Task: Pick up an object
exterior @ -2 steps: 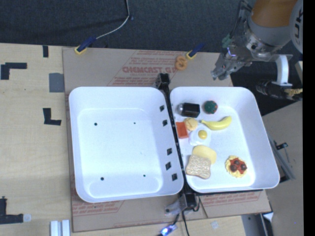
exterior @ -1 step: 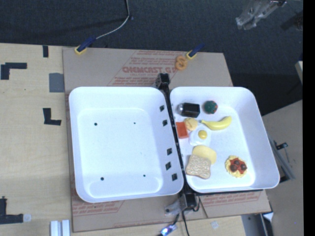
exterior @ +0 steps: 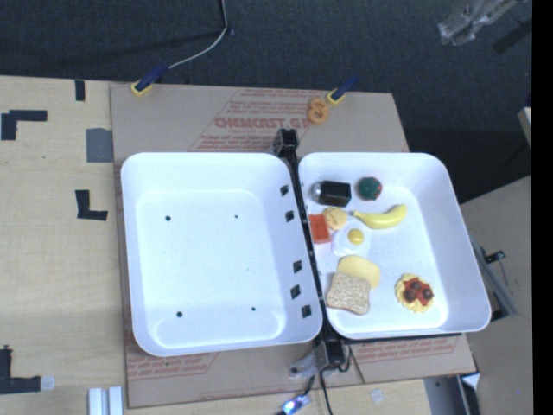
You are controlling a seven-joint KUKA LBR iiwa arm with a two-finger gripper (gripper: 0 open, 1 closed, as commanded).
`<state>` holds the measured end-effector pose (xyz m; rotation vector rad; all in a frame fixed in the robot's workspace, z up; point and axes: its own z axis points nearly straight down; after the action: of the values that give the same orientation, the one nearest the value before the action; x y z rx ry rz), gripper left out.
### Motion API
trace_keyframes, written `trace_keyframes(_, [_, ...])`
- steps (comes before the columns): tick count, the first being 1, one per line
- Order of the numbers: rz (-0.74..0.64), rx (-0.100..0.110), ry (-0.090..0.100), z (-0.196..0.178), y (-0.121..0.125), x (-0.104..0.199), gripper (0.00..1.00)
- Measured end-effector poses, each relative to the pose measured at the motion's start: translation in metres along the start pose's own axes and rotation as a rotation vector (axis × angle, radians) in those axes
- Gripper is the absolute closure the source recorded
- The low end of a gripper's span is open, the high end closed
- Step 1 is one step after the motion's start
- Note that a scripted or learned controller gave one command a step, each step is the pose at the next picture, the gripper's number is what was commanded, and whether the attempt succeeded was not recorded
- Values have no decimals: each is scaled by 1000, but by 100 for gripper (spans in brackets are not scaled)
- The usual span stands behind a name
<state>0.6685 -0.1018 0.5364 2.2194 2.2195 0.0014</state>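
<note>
Two white bins on cardboard printed "CHEMCAST"; claw top right, blurred, grip state unclear.

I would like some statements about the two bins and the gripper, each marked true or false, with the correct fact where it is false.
1. The banana lies in the right bin. True.
2. The slice of bread lies in the left bin. False: it lies in the right bin, near the front edge.
3. The gripper is down inside the right bin. False: it is at the top right of the view, away from both bins.
4. The fried egg lies beside the banana. True.
5. The dark green round piece lies near the far side of the right bin. True.
</note>
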Motion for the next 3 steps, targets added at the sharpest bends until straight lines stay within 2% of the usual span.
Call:
trace_keyframes(1, [2,2,-1,2,0,-38,100])
trace_keyframes(2, [0,21,4,198,-5,-20,100])
trace_keyframes(3, [-3,-17,-3,-10,0,-11,100])
